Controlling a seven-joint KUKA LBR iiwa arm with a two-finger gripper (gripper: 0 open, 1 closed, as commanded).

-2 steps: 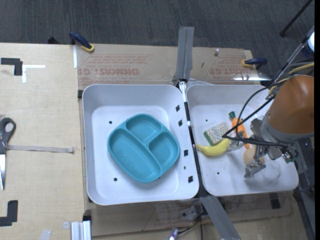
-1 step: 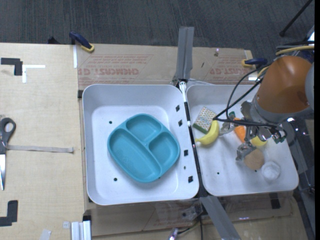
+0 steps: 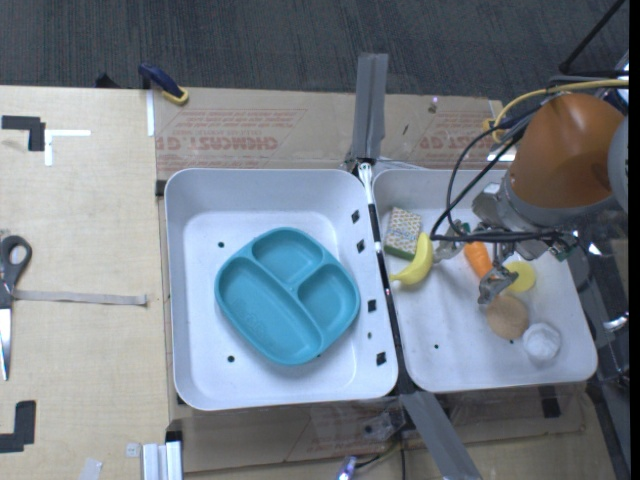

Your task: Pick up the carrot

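Carrot (image 3: 479, 258) lies in the right bin (image 3: 450, 353), just beside the gripper (image 3: 492, 288); whether that gripper is clenched cannot be told; a banana (image 3: 416, 263) lies nearby; the left bin (image 3: 190, 298) holds a blue divided plate (image 3: 288, 296); scissors (image 3: 10, 288) rest on the pale wooden bench (image 3: 80, 368); dark carpet (image 3: 250, 18) lies beyond.

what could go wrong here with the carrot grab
1. The small orange carrot lies packed among other things in the right white bin: a yellow lemon-like piece and a tan rounded lump sit close by, so the gripper might close on one of those instead.
2. The gripper hangs just below the carrot rather than over it, so a descent from here could miss.
3. The yellow banana nearby could get nudged.
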